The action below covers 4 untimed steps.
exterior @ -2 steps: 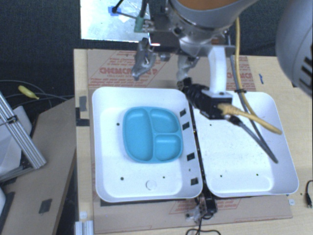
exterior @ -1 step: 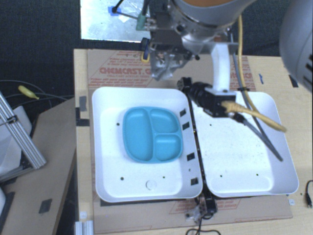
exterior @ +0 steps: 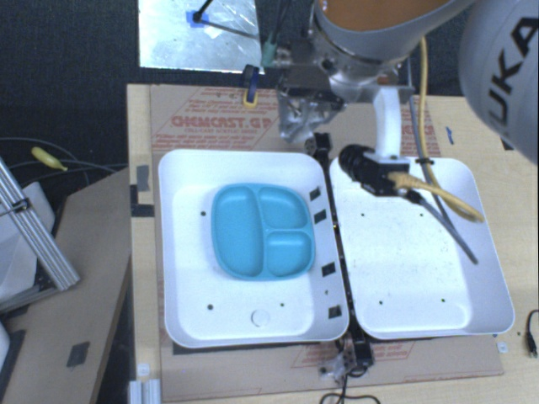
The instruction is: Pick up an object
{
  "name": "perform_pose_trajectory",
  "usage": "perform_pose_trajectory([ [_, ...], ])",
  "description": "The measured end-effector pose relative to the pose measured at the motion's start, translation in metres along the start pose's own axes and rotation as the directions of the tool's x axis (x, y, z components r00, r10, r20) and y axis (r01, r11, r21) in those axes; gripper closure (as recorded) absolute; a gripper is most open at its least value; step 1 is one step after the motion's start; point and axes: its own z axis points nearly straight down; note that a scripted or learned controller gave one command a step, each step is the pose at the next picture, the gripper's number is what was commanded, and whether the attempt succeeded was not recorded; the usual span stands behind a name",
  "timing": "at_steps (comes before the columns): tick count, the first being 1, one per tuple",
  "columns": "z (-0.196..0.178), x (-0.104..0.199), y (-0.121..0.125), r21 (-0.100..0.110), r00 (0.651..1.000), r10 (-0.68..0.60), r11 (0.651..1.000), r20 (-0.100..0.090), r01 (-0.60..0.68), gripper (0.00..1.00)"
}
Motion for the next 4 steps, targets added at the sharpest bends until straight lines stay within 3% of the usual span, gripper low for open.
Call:
perform_pose_trajectory([
  [1,0.007,0.043,-0.048,-0.003,1.000,-0.012,1.000,-0.004,0.012,1.00],
  [2,0.109,0.041,-0.051,0.005,1.000,-0.004,1.000,0.002,0.004,1.00],
  [3,-0.062,0.041,-0.023,-0.023,1.000,-0.008,1.000,-0.012,0.008,1.00],
  [4,-0.052,0.024,-0.051,-0.004,1.000,-0.007,1.000,-0.004,0.007,1.00],
])
